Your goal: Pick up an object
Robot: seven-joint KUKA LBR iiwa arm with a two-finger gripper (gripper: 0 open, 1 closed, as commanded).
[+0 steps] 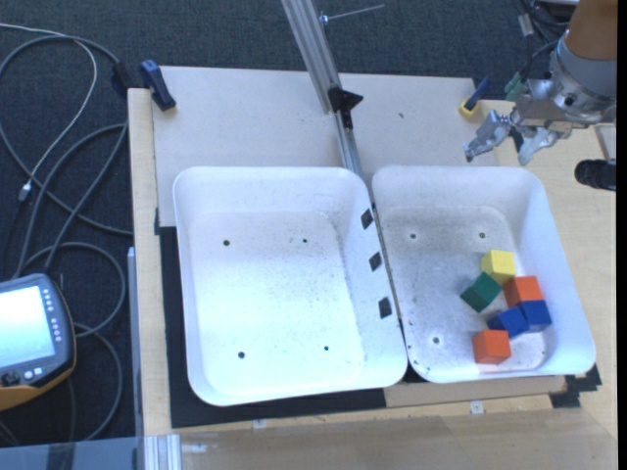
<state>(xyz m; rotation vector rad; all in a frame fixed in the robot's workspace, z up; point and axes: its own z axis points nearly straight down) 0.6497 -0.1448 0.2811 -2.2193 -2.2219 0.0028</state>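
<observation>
Several small cubes lie clustered in the right bin (431, 189) near its front right corner: a yellow cube (500, 262), a green cube (481, 291), an orange cube (523, 288), two blue cubes (522, 317) and another orange cube (491, 346). My gripper (506, 145) hangs above the bench just beyond the right bin's far rim, well away from the cubes. It is open, and nothing is between its fingers.
The left bin (196, 199) sits beside the right one. A slanted metal post (313, 42) rises from between the bins at the back. A blue clamp (157, 83) and a yellow-and-blue clamp (472, 101) sit on the bench's far edge. Cables and a pendant (29, 336) lie to the left.
</observation>
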